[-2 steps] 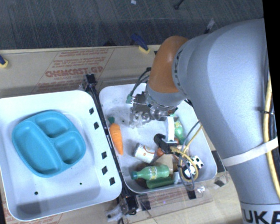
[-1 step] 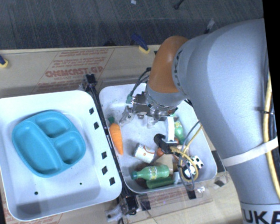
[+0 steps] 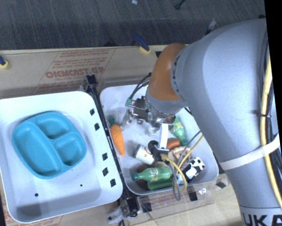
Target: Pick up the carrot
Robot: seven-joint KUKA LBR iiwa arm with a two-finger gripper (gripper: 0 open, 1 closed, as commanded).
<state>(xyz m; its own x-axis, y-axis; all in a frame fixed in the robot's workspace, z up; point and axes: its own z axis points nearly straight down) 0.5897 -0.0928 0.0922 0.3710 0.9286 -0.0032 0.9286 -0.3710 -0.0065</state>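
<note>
Starting at the near end of the right bin [image 3: 110,99]: a green bottle [image 3: 153,174] is laid on its side there, with a little black-and-white cow toy [image 3: 195,167] just to its right. A bit farther in, a white cup-like thing [image 3: 145,155] is tipped over, and some small green and brown bits are jumbled to its right, too cluttered to be named properly.

The carrot [image 3: 116,139] is found just past that, tucked against the left wall of the right bin, laid lengthwise near-to-far with its green top at the far end. Nothing is stacked on it and it isn't gripped by anything. Level with it, a blue divided plate [image 3: 48,143] is sat in the left bin [image 3: 49,196], not involved.

The end effector [image 3: 146,115] is hung over the right bin, just right of the carrot's far end, seemingly apart from it. Whether it's open or closed can't be told from this angle, tbh.

So the approach step is reckoned to be in hand, with no grasp made yet. Next, the end effector probably needs to be shifted left and a touch nearer, centred over the carrot's middle, lined up across its narrow width, then lowered. The bin wall should be watched, since little room is left on that side.
</note>
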